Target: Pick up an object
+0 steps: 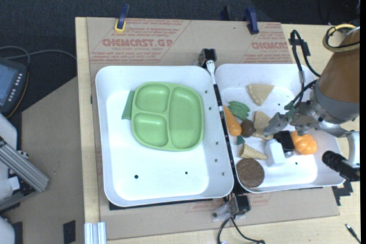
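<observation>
orange fruit (305, 144) sits in the right bin (297, 173), lower right of frame, just beside the end effector (281, 130), whose grip i cannot tell; best to centre over it, clear of its neighbours.

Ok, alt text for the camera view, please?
The end effector sits low in the right bin among small food-like items, including an orange ball and a brown disc. The left bin holds a green divided plate.
</observation>
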Robot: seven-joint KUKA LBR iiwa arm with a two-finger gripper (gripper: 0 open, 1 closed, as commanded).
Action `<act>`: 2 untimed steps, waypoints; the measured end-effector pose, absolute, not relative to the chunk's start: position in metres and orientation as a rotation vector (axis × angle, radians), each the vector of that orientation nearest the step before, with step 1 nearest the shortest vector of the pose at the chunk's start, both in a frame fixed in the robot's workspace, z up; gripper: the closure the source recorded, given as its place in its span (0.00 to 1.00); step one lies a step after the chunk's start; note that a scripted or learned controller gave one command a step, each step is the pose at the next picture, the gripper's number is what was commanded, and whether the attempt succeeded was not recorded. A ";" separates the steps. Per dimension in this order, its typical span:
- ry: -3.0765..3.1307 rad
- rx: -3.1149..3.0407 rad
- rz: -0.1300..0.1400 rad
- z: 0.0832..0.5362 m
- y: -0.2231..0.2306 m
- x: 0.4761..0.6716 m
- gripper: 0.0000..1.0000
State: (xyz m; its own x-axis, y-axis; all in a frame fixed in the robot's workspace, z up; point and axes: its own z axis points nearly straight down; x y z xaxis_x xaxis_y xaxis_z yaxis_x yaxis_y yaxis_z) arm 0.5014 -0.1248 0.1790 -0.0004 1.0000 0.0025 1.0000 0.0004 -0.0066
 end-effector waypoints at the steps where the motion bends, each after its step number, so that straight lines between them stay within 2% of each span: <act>1: -2.217 -2.216 0.005 0.118 -0.118 0.497 0.00; 2: -2.229 -2.241 -0.009 0.094 -0.123 0.502 0.00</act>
State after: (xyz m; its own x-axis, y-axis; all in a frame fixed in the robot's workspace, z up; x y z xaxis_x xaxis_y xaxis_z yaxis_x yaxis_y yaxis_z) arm 0.5019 -0.1227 0.0943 0.0053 0.9999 -0.0096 0.9998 -0.0051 0.0174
